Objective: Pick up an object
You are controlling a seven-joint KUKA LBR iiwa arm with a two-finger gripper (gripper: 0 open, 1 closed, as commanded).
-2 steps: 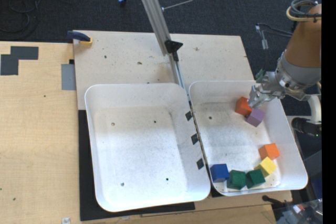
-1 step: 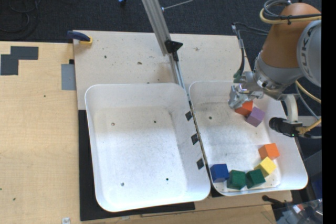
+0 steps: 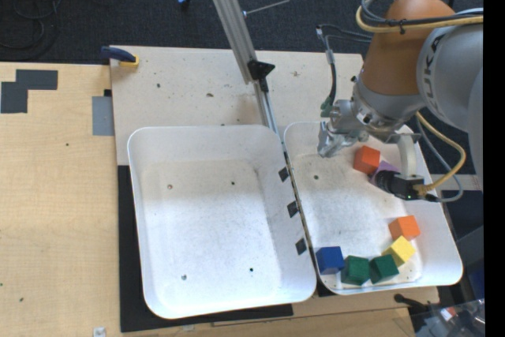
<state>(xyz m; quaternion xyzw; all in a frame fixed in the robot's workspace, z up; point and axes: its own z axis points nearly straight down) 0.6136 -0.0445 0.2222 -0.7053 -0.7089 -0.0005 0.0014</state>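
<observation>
Plainly, the small blocks in the right bin (image 3: pixel 442 268) look light, rigid and flat-sided, so opposite faces should take a squeeze without slipping or crushing. The gripper (image 3: pixel 330 140) hangs at the bin's far left end with nothing between its fingers, though how wide it stands I cannot tell. An orange block (image 3: pixel 366 160) lies just beside it; a blue block (image 3: pixel 330 258), two green blocks (image 3: pixel 369 269), a yellow block (image 3: pixel 402 249) and another orange block (image 3: pixel 405 227) cluster at the near rim.

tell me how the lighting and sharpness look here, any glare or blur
Camera view: even, soft light; the left bin is bright white but its specks stay readable, no hard glare. The blocks are slightly soft; the gripper looks a little blurred, its fingers unclear. The floor beyond the bench is dark.
</observation>
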